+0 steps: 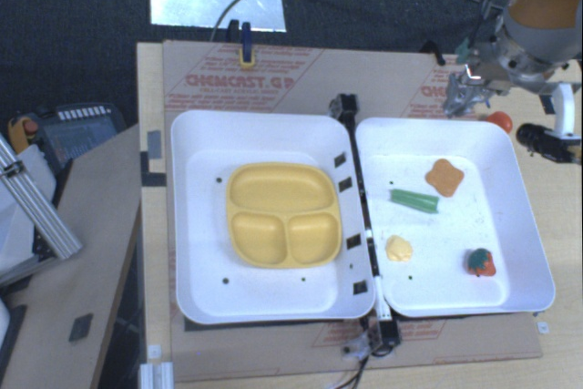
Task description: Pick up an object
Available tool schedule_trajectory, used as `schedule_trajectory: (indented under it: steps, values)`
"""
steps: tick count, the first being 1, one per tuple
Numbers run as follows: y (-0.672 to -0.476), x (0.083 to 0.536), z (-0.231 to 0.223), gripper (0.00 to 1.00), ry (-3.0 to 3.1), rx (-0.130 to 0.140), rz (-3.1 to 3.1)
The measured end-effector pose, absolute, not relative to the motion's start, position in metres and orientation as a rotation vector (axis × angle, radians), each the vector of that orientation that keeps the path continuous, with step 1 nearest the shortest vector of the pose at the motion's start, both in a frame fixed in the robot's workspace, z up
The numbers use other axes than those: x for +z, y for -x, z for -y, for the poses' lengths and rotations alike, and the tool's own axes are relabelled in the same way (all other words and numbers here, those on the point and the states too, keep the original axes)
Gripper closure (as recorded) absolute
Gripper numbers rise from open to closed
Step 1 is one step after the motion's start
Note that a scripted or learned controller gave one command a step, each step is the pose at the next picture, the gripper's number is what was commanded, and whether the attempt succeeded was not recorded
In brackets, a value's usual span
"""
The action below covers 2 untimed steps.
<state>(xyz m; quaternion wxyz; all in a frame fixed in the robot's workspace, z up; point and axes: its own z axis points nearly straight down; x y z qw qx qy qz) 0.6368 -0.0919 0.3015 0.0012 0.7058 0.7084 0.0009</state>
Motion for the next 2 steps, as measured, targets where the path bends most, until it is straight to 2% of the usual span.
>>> schedule_trajectory:
  steps: [2]
  values:
    - [-0.618, 0.290, -0.009, 1.00, -2.214, 0.001, -2.228]
